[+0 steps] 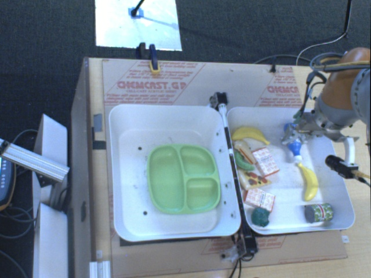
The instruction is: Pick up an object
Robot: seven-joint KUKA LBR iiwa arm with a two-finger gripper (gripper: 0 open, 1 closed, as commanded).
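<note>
Dark carpet surrounds the desk (174,77), on which two white bins sit side by side: the left bin (124,155) carries a green divided plate (183,178), and the right bin (342,204) holds two bananas, small boxes, a can (319,212) and a dark green lump. The tool (294,145) hangs low at the far side of the right bin, just above the nearer banana (309,181). How wide it stands I cannot tell, and no object seems lifted, so I judge the pick not yet done.
</note>
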